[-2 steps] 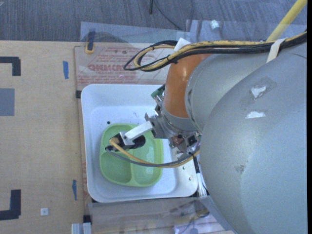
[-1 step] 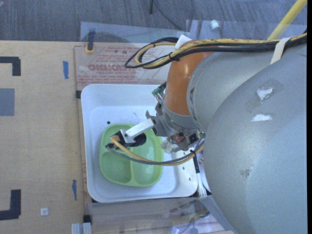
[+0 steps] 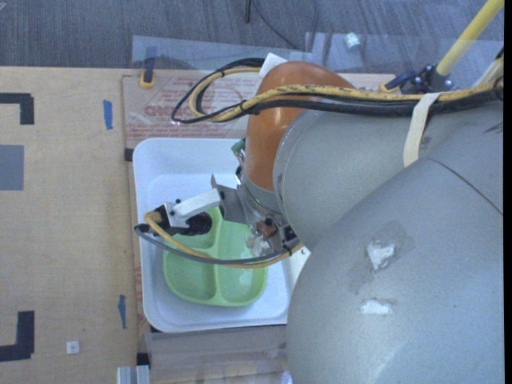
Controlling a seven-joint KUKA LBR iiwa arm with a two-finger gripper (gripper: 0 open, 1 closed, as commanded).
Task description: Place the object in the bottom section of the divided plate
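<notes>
The gripper [image 3: 260, 245] hangs over the green divided plate [image 3: 190, 277], its grasp impossible to tell; it should centre above the bottom section, clear of the ridges, before letting go.

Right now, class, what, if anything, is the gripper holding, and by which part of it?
It cannot be told: the gripper hangs over the green divided plate in the white bin, and the arm covers its grasp.

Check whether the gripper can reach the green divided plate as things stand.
Probably yes: the gripper hangs just over the green divided plate in the white bin; nothing visible lies between.
</notes>
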